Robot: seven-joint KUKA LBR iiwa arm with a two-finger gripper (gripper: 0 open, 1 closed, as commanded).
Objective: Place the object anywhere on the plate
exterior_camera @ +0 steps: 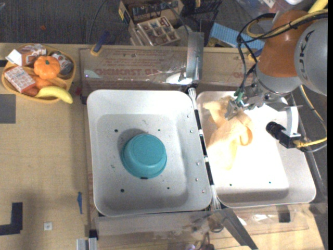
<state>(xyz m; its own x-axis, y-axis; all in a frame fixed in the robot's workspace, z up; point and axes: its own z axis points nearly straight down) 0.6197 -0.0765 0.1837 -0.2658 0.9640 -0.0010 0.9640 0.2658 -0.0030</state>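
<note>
Cloth (pixel 229 132) hangs from end effector (pixel 235 107), right bin (pixel 291 191).

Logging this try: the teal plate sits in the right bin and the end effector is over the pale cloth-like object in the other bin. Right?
Not quite. The camera view shows the teal plate in the left bin; the end effector is over the pale cloth-like object in the right bin.

Sitting far left on the tabletop (pixel 41 155): a yellow dish (pixel 31 94) holding a toy pumpkin (pixel 47 66) and banana (pixel 54 93). Beyond the bench, a cluttered crate (pixel 151 17) and a blue pad (pixel 225 34).
</note>
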